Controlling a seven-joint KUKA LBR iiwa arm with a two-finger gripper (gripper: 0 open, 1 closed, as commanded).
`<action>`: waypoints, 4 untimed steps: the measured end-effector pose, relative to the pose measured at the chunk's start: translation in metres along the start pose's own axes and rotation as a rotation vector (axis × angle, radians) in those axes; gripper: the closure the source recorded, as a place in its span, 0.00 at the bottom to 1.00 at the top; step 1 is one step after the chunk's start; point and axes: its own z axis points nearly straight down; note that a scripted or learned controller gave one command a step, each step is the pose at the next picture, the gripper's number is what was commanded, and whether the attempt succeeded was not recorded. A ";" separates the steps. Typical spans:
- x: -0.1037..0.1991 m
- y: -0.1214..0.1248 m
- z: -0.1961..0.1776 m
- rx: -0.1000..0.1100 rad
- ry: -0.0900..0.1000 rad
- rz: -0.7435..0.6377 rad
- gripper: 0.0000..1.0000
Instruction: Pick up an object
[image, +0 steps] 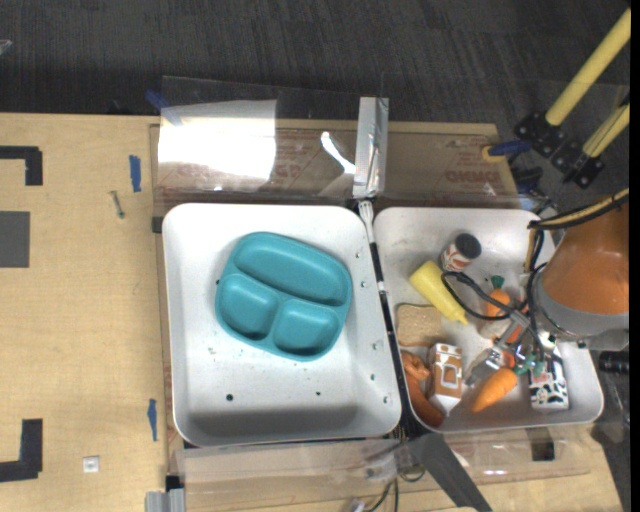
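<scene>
In the right bin (585, 405), near the front, an orange carrot (493, 390) lies just under the gripper (505, 345); I cannot tell its jaws. Cables cross a yellow piece (437, 290) behind. The left bin (190, 300) holds a teal tray (284, 295)

Left bin (190, 330): white, shallow, on the surface, holds a teal tray.
Teal tray (283, 293): three compartments, lies near the bin's middle, tilted slightly.
Surface (70, 330): tan board, black corner marks at the left edge, blue tape bits.
Clear plastic sheet (215, 145): on the far side behind both bins, glare on its left part.
Yellow poles (600, 60): far right, slanted, black clamps at their lower ends.
</scene>
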 end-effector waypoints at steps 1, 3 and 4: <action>-0.024 -0.016 0.000 0.001 0.000 0.062 0.00; -0.011 -0.039 0.000 0.002 0.003 0.080 0.00; -0.015 -0.037 -0.012 -0.001 -0.010 0.078 1.00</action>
